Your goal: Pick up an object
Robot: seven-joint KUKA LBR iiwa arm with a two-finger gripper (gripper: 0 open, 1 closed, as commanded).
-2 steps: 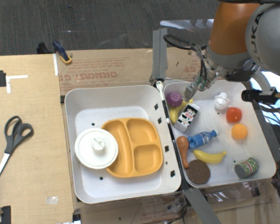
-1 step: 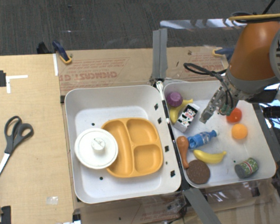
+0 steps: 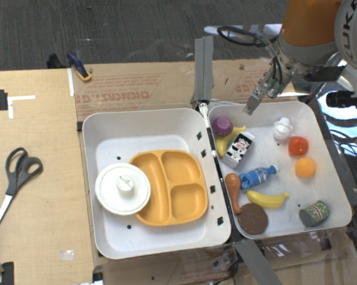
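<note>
The right bin (image 3: 324, 135) holds several small items. Among them are a purple onion (image 3: 223, 126), a cow-print carton (image 3: 237, 149), a white garlic (image 3: 282, 128), a red tomato (image 3: 298, 145) and an orange (image 3: 305, 168). Nearer the front lie a blue bottle (image 3: 258, 176), a carrot (image 3: 233, 191), a banana (image 3: 268, 198), a brown disc (image 3: 253, 219) and a green can (image 3: 314, 213). My gripper (image 3: 259, 96) hangs over the bin's far edge, above and apart from the items. It holds nothing that I can see.
The left bin (image 3: 99, 138) carries a yellow divided tray (image 3: 173, 191) and a white lidded bowl (image 3: 123, 187). Scissors (image 3: 15, 176) lie on the wooden bench at the left. A grey divider (image 3: 203, 70) rises between the bins at the back.
</note>
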